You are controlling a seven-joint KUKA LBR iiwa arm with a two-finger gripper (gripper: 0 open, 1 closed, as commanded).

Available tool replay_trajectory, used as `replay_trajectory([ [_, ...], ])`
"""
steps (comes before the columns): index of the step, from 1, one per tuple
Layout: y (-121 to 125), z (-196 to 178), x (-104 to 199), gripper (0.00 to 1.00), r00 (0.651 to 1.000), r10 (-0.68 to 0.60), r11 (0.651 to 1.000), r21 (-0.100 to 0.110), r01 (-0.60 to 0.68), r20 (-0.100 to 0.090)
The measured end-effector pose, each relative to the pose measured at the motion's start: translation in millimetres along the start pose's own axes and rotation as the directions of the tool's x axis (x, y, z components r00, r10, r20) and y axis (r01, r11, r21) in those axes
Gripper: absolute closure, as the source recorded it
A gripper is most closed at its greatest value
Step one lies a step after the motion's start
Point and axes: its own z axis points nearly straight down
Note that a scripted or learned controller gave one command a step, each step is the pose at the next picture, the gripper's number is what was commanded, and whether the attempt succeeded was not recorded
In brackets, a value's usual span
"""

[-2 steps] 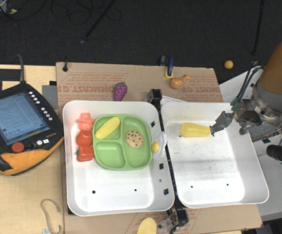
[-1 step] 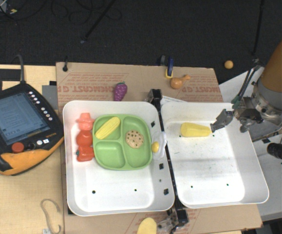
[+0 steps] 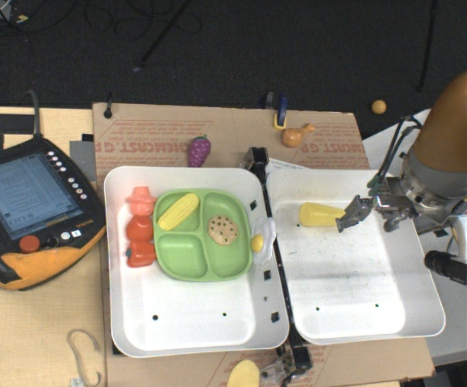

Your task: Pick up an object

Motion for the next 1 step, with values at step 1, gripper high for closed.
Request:
replay_trajectory([
  [1,2.1,48.8,8.2,0.0,1.0,0.004,1.0,0.0,-0.004,-0.001],
])
